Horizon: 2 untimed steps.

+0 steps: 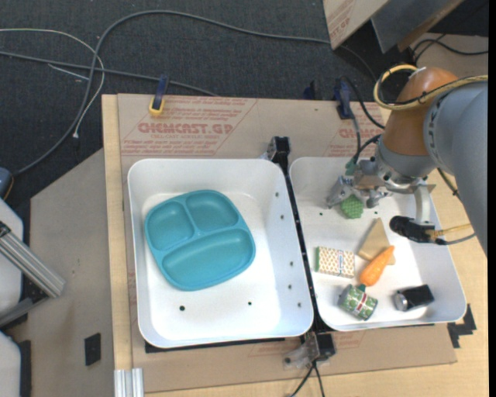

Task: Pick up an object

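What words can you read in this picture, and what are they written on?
"CHEMCAST GP", in red print, on the brown protective sheet under the bins, above the left bin. It repeats in smaller rows beneath, too blurred to read.
More red print on the sheet above the right bin, partly hidden and too blurred to read.
Red letters on the cardboard box at the top edge, cut off and unreadable.
The green can and patterned packet have labels too small to read.
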Available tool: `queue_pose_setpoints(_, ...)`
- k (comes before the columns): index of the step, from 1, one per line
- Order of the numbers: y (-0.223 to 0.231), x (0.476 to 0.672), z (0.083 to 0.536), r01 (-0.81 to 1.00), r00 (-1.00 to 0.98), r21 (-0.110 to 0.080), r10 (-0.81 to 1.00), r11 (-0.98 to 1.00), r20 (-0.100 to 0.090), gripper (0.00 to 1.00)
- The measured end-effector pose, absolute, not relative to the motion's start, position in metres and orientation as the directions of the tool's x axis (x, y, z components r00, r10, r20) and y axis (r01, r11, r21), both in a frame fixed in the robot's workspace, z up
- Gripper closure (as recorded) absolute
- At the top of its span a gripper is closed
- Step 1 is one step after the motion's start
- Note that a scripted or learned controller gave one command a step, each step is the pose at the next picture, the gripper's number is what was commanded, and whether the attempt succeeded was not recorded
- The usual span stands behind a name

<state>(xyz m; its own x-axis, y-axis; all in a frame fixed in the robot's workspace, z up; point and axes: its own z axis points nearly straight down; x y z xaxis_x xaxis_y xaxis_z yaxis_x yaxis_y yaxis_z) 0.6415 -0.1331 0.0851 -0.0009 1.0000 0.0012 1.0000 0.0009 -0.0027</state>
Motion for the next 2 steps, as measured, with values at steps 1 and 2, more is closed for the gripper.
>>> queue_pose_setpoints(1, -0.133, 0.643, 0.097, 1.0, -0.001, 0.001, 1.0, 0.001, 0.001, 1.0)
queue_pose_setpoints(2, -0.138, 0.651, 0.159, 1.0, -0.001, 0.009, 1.0, 0.001, -0.002, 1.0)
